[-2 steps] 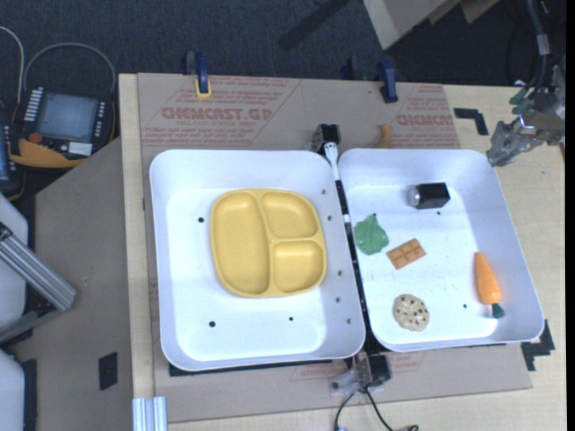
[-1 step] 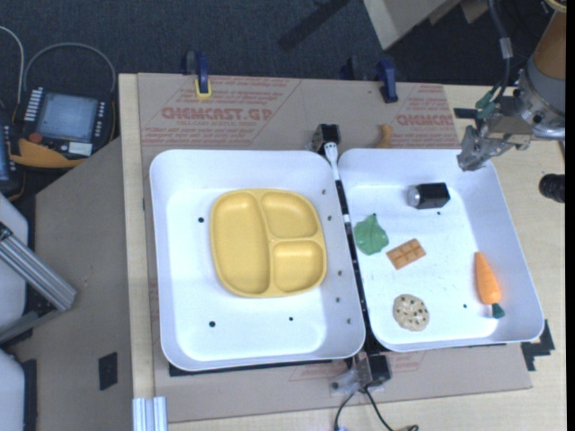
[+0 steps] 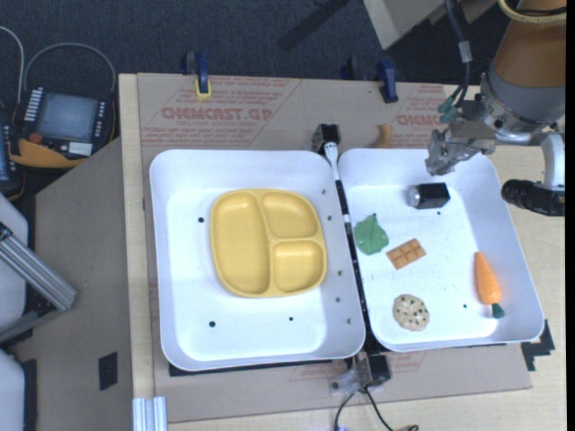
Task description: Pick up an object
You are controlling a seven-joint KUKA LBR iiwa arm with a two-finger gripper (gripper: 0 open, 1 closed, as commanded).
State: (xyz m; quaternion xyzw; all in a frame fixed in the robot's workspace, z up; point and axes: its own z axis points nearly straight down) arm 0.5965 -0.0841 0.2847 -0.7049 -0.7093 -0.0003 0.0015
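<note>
Far left of the claw sat a yellow divided plate; below-left lay a green leaf, cracker and cookie. A dark block sat just beneath it, a carrot lower right. Whether the claw stood apart or together, I could not tell; a descent slightly off-centre might knock the block aside

Both white bins look like smooth, slightly glossy plastic; the yellow divided plate likewise. The counter beneath seems matt brown cardboard. The pincer looks like dull metal.
</note>
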